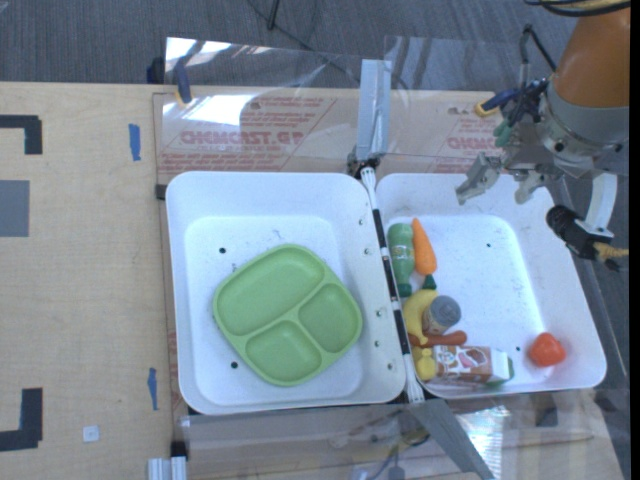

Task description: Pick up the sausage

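The sausage is a short red-brown piece lying at the near left of the right bin. It is wedged between a yellow toy fruit and a juice carton. My gripper hangs over the far edge of the right bin, well behind the sausage and apart from it. Its two fingers stand spread with nothing between them, so it is open.
A green bottle and a carrot lie along the right bin's left wall, with a small can beside the sausage. A red tomato sits at the near right. The left bin holds a green divided plate.
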